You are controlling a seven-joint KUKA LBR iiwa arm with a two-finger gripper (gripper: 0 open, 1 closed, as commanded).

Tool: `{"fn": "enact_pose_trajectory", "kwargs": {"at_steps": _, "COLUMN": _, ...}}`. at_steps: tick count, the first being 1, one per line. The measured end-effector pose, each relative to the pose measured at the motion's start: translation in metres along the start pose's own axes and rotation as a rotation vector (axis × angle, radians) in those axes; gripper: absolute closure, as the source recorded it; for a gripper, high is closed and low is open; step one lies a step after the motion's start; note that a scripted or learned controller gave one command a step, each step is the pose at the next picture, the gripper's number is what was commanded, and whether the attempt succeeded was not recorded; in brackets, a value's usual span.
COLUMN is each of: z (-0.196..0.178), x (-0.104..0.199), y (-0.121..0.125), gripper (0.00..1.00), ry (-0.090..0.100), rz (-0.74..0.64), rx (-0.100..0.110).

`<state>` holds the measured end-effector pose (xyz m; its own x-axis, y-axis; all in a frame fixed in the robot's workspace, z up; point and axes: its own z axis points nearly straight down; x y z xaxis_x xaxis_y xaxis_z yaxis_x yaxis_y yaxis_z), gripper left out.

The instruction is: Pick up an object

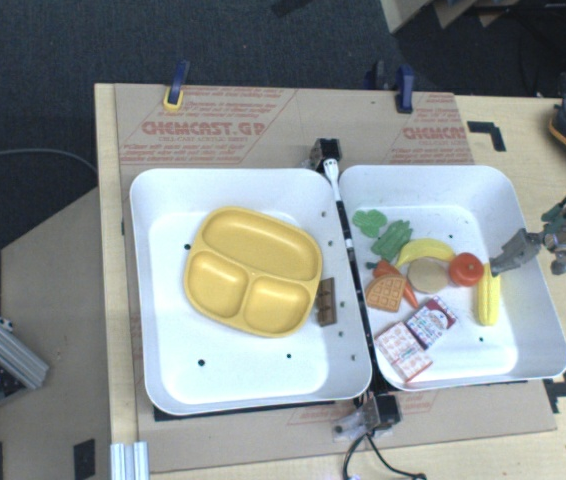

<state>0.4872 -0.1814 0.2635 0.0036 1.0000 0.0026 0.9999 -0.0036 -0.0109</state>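
The right bin [523, 353] holds several toy foods: a green leafy piece [370, 222], a yellow banana [425, 252], a red tomato [466, 269], a yellow corn cob [487, 300], a waffle [385, 293] and two red-and-white packets [415, 336]. My gripper [525, 250] hangs at the right bin's right rim, just right of the tomato and above the corn. It points down and to the left, and I see nothing held in it.
The left bin [163, 358] carries a yellow three-compartment plate [253, 270] with a brown bar [326, 301] at its right side. Blue and yellow clamps [175, 86] hold the bench board at the back. Cables lie at the front edge.
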Motion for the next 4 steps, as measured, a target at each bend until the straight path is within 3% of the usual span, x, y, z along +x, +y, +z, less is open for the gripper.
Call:
{"fn": "enact_pose_trajectory", "kwargs": {"at_steps": 1, "z": -0.006, "x": 0.000, "y": 0.002, "gripper": 0.00, "ry": -0.003, "rz": -0.004, "rx": -0.012}}
{"fn": "enact_pose_trajectory", "kwargs": {"at_steps": 4, "z": 0.131, "x": 0.010, "y": 0.018, "gripper": 0.00, "ry": 0.001, "rz": -0.004, "rx": -0.005}}
